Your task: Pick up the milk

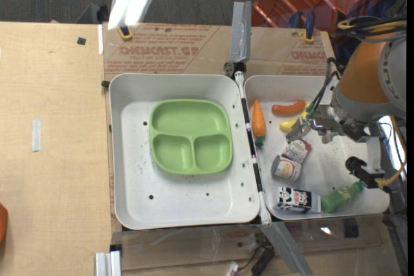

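End effector, grip unreadable, hovers over a crumpled packet; boxy black-and-white milk carton lies flat.

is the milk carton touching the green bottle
Apart. The camera view shows bare white bin floor between the milk and the green bottle near the right bin's front wall.

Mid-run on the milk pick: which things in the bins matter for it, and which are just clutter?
Belongs to the job:
milk carton, front of the right bin
gripper, over that bin

Just lying about:
can
carrot
sausage
green bottle
green plate, in the left bin
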